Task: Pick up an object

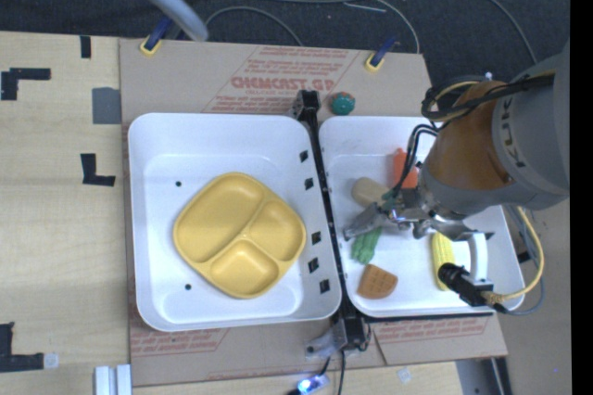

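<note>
Well, the green toy vegetable (366,245) lies in the right bin (482,300), right at the tips of the gripper (361,224); whether it's clamped, I can't tell. A beige piece (367,191), orange wedge (377,281) and corn cob (442,249) sit nearby. The left bin (153,198) holds a yellow divided plate (239,234).

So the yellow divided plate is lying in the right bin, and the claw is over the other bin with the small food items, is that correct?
Not quite: the camera view shows the yellow divided plate in the left bin. The claw is over the right bin, with the small food items.
</note>
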Controlling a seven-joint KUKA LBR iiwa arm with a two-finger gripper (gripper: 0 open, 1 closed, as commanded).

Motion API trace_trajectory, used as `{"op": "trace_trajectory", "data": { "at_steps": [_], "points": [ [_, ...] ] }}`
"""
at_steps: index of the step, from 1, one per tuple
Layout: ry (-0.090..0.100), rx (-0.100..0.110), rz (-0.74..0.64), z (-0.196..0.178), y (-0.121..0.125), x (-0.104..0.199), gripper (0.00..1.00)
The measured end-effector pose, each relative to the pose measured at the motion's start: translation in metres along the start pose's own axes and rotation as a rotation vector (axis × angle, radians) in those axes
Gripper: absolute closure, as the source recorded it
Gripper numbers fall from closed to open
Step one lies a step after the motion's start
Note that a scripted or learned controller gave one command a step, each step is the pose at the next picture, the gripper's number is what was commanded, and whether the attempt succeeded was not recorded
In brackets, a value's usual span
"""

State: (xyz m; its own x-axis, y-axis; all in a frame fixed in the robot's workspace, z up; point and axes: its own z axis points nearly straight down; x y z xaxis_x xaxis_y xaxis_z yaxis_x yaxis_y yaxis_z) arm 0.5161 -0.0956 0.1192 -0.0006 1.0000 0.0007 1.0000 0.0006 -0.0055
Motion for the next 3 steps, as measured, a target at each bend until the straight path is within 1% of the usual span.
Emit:
{"op": "trace_trajectory", "data": {
  "at_steps": [1, 2, 3],
  "points": [
    [-0.006, -0.006, 0.003, 0.036, 0.0, -0.002, 0.0],
    [-0.005, -0.006, 0.001, 0.024, 0.0, -0.002, 1.0],
    [-0.001, -0.008, -0.001, -0.038, 0.004, -0.002, 1.0]
  ]
}}
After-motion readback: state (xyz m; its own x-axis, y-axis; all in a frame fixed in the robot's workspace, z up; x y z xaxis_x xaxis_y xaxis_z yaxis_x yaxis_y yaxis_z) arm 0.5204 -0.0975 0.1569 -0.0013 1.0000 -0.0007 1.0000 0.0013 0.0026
